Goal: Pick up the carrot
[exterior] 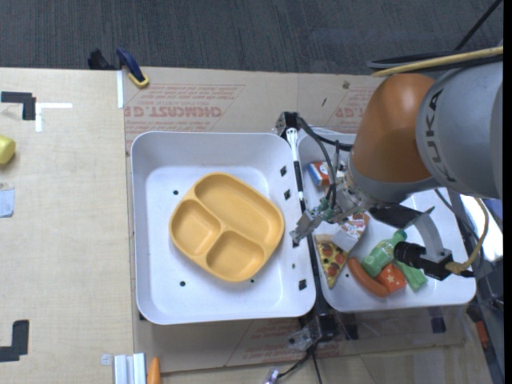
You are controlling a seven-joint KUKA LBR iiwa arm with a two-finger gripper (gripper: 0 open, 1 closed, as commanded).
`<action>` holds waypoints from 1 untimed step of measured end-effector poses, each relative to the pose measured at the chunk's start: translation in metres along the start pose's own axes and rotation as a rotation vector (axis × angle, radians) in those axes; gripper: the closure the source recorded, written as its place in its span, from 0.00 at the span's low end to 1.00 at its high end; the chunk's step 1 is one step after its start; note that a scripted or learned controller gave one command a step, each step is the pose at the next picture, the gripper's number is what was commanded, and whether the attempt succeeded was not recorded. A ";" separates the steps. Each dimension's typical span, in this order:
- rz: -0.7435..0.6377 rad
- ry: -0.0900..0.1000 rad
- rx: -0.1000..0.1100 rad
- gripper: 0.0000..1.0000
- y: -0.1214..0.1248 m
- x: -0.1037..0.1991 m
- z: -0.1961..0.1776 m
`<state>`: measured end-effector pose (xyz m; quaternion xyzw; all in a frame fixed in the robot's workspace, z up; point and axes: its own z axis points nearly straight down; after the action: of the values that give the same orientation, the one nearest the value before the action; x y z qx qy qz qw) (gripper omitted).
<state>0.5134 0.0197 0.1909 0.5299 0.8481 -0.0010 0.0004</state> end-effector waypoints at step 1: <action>0.130 0.000 0.002 0.00 0.038 0.040 0.000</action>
<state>0.5306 0.0720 0.1906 0.5839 0.8118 -0.0016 0.0000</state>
